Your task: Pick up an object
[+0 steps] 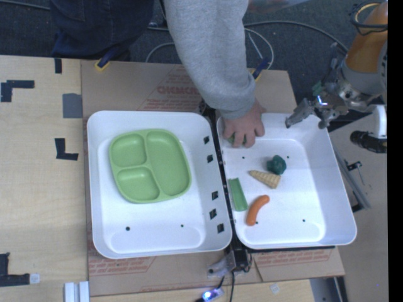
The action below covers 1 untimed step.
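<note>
gripper (305, 113) parked at upper right rim of right bin (334, 228), finger state indeterminate, nothing seen held; pick not started, candidates lying mid-bin: dark green lump (276, 164), cone (265, 178), orange sausage (256, 209), green stick (237, 194); person's hand (244, 129) in bin.

Pale wooden bench (38, 187) with black tape marks (63, 148), brown cardboard sheet (145, 87), dark carpeted floor (296, 30) with cables (267, 43).
</note>
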Available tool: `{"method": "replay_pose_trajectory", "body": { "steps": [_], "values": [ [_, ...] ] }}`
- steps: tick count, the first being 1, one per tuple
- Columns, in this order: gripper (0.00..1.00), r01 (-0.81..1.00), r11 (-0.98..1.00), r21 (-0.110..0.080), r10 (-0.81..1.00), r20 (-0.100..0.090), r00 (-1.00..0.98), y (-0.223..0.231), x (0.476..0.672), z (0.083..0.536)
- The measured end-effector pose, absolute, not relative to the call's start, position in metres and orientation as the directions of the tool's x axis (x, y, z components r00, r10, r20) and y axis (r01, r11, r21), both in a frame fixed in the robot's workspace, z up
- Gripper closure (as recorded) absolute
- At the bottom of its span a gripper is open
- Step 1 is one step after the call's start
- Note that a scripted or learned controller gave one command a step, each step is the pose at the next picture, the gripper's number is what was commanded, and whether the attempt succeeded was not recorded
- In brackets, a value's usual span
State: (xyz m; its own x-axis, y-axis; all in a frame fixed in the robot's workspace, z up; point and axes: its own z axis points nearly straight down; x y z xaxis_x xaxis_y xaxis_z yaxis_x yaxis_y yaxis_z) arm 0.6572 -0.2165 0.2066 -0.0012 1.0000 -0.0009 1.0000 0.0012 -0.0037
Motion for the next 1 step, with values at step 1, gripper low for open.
{"method": "replay_pose_trajectory", "body": {
  "steps": [1],
  "values": [
    [0.00, 1.000, 0.001, -0.001, 1.000, -0.002, -0.001, -0.2225, 0.6516, 0.1607]
  ]
}}
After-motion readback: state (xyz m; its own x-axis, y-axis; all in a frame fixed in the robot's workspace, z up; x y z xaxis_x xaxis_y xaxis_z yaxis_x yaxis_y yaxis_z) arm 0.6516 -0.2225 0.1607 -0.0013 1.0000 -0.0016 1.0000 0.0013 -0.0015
